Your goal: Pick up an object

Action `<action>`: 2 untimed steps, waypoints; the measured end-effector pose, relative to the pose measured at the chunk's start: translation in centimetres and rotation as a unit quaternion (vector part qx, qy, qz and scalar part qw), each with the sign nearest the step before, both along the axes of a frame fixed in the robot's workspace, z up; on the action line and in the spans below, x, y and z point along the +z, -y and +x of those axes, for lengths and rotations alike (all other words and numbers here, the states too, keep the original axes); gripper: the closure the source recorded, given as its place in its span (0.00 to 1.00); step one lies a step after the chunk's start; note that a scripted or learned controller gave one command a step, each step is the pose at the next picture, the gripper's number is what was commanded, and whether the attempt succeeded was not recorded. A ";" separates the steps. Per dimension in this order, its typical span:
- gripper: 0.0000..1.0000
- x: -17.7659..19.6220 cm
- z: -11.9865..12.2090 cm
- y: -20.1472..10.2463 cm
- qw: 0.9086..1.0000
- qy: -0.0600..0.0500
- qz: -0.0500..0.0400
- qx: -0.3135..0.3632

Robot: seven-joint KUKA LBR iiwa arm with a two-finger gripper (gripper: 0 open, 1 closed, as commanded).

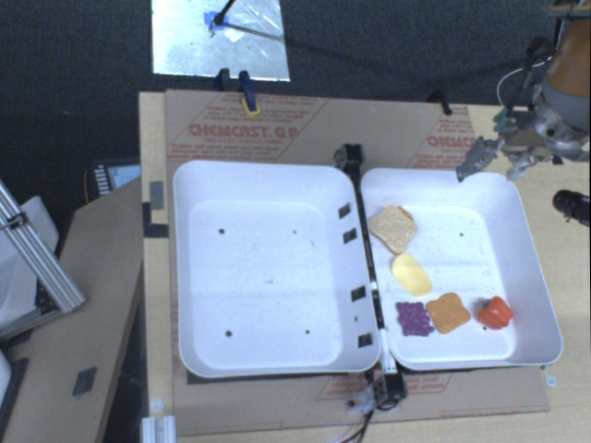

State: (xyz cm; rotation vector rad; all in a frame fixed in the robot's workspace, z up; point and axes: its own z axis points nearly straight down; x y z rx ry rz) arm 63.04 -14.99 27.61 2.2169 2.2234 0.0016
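- Well, the gripper [503, 160] hangs with its jaws spread wide, holding nothing, above the far corner of the right bin [531, 247].
- Bread slice [394, 228], yellow piece [410, 274], purple grapes [415, 317], orange toast [449, 313] and red pepper [495, 312] lie inside.
- Picking looks not started yet.

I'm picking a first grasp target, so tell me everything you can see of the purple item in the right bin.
The purple grape bunch looks like a small toy of moulded plastic, its surface bumpy with clustered round knobs. It lies flat on the floor of the right bin, near the front edge and close to the divider between the bins. Its right side sits against or very near the orange bread-like piece. The yellow piece lies just behind it, apart.
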 end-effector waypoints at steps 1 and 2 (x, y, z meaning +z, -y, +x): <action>1.00 1.2 0.1 0.0 1.000 0.002 0.000 0.002; 1.00 16.1 -9.6 -4.2 1.000 0.008 0.000 0.002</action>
